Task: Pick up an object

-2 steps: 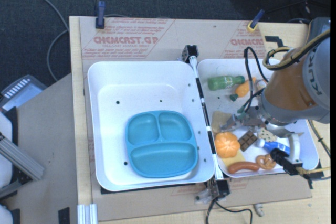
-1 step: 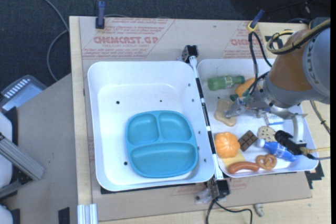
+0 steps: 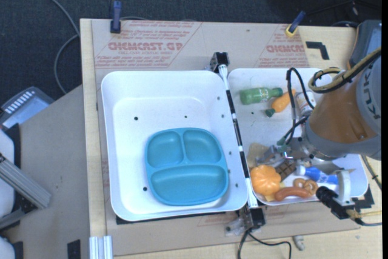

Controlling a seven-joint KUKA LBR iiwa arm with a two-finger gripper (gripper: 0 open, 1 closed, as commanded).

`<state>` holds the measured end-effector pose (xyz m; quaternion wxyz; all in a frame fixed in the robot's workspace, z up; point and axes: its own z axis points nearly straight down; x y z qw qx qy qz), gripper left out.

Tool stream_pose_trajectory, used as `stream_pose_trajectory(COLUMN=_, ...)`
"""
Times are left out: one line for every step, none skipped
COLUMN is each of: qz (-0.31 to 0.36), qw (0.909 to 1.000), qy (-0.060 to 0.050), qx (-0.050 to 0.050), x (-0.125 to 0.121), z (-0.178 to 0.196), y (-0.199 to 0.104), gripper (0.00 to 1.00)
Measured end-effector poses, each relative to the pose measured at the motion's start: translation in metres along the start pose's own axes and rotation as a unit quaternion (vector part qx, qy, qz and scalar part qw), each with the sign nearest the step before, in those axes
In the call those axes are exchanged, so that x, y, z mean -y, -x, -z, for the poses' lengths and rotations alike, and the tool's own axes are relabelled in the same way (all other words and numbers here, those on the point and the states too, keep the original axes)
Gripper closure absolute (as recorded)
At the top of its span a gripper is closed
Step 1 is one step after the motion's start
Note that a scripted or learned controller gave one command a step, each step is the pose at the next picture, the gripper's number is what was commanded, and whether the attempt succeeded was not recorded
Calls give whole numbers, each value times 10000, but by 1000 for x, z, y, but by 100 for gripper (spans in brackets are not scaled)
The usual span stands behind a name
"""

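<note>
**Arm down over right bin, grip state unreadable**

My arm (image 3: 339, 112) comes in from 3 o'clock and sits low over the right bin (image 3: 254, 79), wrist and orange band covering most of the bin's middle and its 3 o'clock side. My gripper (image 3: 290, 153) is buried in the clutter at the bin's 6 o'clock end, just above the pile. I can't tell how it's set or whether it has hold of anything; the wrist body and cables block that spot.

Candidate objects, all in the right bin:
- green bottle (image 3: 260, 95) lying on its side near 12 o'clock, well apart from the gripper
- small orange carrot-shaped piece (image 3: 280, 103) just beside the bottle at its 4 o'clock
- round orange fruit-like item (image 3: 265, 179) at the bin's 7 o'clock corner, near the divider
- curved orange-pink piece (image 3: 294, 193) at 6 o'clock, touching the round orange one
- blue item (image 3: 312, 174) just at 3 o'clock of those, partly under my wrist
- dark bits right under the gripper, too jumbled to name

Left bin (image 3: 121, 94) holds a blue divided plate (image 3: 186, 165), three compartments, sitting toward the 5 o'clock part of that bin, flat

Black cable (image 3: 295, 91) loops off my wrist up over the right bin's 12 o'clock area, passing near the carrot-shaped piece

Both bins sit side by side on the bench (image 3: 182, 39), touching along the centre edge
</note>
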<state>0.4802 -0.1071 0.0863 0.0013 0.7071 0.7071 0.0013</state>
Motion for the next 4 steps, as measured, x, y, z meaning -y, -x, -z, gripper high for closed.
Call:
stream_pose_trajectory(qz=2, qw=10000, qy=-13, qx=2, x=-98, z=20, y=22, gripper=0)
stream_pose_trajectory(qz=17, qw=9997, qy=-244, qx=-20, x=-177, z=-9, y=32, gripper=0)
stream_pose_trajectory(qz=-7, qw=9997, qy=-228, qx=-6, x=-177, z=1, y=32, gripper=100)
stream_pose_trajectory(qz=12, qw=10000, qy=-5, qx=-3, x=-164, z=99, y=-58, gripper=100)
